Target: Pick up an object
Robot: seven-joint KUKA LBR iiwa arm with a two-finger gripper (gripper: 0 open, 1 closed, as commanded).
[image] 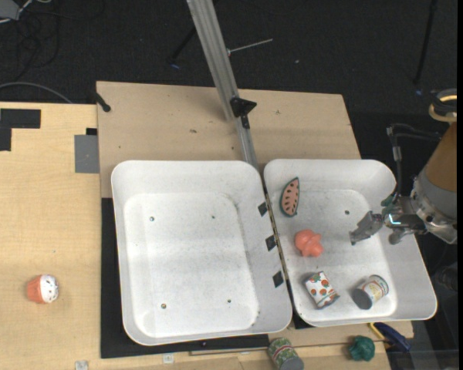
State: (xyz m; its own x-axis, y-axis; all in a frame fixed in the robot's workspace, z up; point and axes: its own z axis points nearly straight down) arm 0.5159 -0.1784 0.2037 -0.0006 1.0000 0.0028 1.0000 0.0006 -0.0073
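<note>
The right bin [401,177] holds a watermelon slice [291,197], a red-orange lumpy toy [309,243], a small white box with red dots [320,290] and a little can [370,291] lying on its side. My gripper [378,231] hangs over the right part of this bin, right of the red-orange toy and above the can. Its two fingers [362,229] are spread open with nothing between them. The left bin [131,177] stands beside it.
A metal rail [218,60] slants down from the top to the gap between the bins. An orange-and-white ball [42,289] lies on the wooden bench at left. A green lump [361,348] and a small tin [282,353] sit below the right bin.
</note>
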